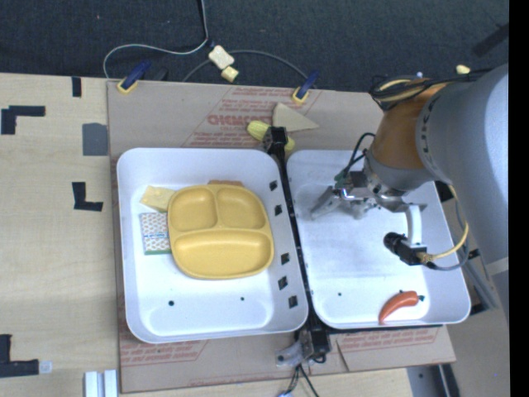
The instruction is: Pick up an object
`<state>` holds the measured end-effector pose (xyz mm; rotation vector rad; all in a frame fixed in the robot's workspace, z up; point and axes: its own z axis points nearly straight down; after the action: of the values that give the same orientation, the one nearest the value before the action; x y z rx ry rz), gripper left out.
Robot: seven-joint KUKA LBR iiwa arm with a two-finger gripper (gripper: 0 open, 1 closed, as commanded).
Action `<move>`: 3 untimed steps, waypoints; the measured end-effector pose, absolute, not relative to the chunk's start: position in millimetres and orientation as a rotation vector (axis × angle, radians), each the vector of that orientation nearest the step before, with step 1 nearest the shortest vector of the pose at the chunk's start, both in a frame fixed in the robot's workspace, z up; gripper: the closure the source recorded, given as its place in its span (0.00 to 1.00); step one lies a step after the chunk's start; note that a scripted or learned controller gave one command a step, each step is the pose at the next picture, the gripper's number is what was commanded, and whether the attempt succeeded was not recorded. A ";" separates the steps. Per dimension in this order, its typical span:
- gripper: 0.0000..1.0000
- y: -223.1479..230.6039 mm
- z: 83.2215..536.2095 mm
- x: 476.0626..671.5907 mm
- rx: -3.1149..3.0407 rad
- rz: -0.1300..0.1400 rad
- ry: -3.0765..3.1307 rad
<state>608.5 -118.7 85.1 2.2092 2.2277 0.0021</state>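
Nothing picked up yet — the claw (331,201) hangs spread and empty, the orange pepper toy (400,305) lying well below-right of it.

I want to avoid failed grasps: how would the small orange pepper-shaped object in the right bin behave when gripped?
The orange pepper-shaped object looks smooth and curved, so it may slip or rotate. It seems small, probably light. It lies beside the right bin's wall, likely crowding the gripper.
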 end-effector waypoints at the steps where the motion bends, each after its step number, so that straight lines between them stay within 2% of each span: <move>1: 0.00 -112.5 85.5 671.4 2.214 0.005 2.222; 2: 1.00 -113.4 96.2 669.4 2.215 0.001 2.222; 3: 1.00 -53.8 190.4 614.8 2.214 0.008 2.227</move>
<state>614.8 -53.8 190.4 2.2143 2.2271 0.0082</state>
